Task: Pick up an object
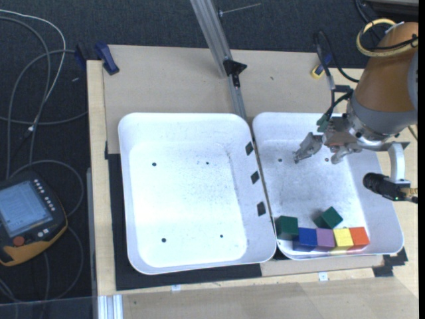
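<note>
1. Camera view looks down on a wooden bench (172,65) carrying two shallow white bins side by side: a left bin (133,128) and a right bin (265,128).
2. The arm (388,72) enters from the right. The gripper (322,151) hangs over the upper middle of the right bin, fingers spread wide, nothing between them.
3. Task objects: six blocks sit along the near wall of the right bin, well apart from the gripper.
   - A dark green block (287,226) stands at the left end, near the wall shared by both bins.
   - A blue block (307,237), a purple block (325,238), a yellow block (342,236) and an orange block (358,235) form a touching row running rightward.
   - A second green block (330,216) lies tilted just behind the purple and yellow ones.
4. Obstructions: the bin's near wall borders the row closely; neighbouring blocks press against each other's sides.
5. Surroundings:
   - A metal pole (209,25) slants across the bench toward the gap between the bins.
   - Three black tabs (254,177) line the shared wall.
   - A blue clamp (106,58) grips the bench's far left corner.
   - A handheld control pendant (26,214) and cables (33,78) lie on the floor at left.
</note>
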`<state>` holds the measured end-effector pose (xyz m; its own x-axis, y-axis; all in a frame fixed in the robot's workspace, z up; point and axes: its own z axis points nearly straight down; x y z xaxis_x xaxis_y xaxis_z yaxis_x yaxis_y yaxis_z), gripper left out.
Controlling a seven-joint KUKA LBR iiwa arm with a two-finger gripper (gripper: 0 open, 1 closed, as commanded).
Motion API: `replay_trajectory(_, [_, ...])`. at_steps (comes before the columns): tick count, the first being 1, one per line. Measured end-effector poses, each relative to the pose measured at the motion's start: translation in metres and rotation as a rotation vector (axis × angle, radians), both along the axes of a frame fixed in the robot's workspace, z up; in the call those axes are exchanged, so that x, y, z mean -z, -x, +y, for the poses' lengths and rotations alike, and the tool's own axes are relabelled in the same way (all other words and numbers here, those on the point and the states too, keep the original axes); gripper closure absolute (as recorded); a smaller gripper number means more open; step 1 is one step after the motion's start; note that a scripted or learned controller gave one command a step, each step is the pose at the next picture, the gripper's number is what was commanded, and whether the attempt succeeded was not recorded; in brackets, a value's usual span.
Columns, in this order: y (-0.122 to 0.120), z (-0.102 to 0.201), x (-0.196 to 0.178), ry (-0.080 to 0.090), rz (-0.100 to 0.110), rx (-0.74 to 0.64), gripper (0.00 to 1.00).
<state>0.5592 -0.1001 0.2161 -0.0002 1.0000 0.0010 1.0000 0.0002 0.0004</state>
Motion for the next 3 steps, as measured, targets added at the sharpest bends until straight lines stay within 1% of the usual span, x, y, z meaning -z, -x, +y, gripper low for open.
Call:
replay_trajectory(1, [-0.07,0.001,0.116,0.001,0.003,-0.002,0.0])
replay_trajectory(2, [-0.054,0.044,0.011,0.0,-0.009,-0.005,0.0])
replay_trajectory(3, [-0.102,0.096,0.016,-0.002,-0.004,-0.007,0.0])
